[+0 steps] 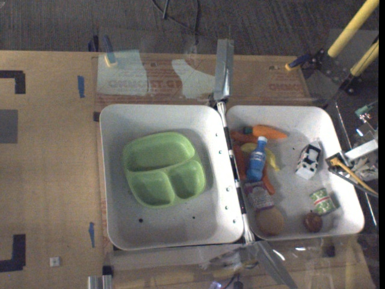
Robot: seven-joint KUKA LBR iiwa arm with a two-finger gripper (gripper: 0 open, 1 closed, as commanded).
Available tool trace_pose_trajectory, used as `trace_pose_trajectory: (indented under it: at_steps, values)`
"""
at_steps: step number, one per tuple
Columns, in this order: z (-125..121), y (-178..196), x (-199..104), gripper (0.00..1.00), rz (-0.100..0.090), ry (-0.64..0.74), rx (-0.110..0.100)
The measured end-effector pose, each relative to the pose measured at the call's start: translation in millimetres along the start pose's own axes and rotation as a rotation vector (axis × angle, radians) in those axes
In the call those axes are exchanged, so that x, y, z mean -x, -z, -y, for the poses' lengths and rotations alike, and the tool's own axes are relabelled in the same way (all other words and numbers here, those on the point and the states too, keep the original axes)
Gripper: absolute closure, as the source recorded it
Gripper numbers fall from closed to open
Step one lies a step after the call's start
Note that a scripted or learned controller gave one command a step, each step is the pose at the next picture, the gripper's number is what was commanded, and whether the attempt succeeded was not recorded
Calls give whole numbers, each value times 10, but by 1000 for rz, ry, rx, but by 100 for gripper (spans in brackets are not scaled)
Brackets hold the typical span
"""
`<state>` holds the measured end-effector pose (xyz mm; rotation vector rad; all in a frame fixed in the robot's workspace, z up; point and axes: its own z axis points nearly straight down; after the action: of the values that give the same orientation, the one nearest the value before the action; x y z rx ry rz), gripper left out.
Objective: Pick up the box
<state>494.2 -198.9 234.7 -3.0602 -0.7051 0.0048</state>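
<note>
Brown round lumps (pixel 271 220) sit nearest me in the right bin (pixel 346 221), below the blue bottle (pixel 257 159); a green-and-white packet (pixel 322 201) lies down and to the right of the bottle. I see the box (pixel 308 159), white with black marks, level with the bottle and well to its right. The hand (pixel 337 161) is just past the box, at the bin's rim; I cannot tell if it is spread. An orange carrot (pixel 269 131) lies just beyond the bottle. Left of the bottle, a green plate (pixel 163 168) with 3 sections lies in the other bin (pixel 114 161).
</note>
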Motion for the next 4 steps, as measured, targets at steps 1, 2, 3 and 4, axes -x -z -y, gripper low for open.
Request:
trace_pose_trajectory:
  at_steps: [1,2,3,4]
  values:
    - [-408,1949,-303,100,-1,-203,1]
    - [-394,2044,-324,100,1,-197,0]
    - [-382,2142,-345,100,3,-192,-1]
    - [-369,2239,-366,100,5,-187,-1]
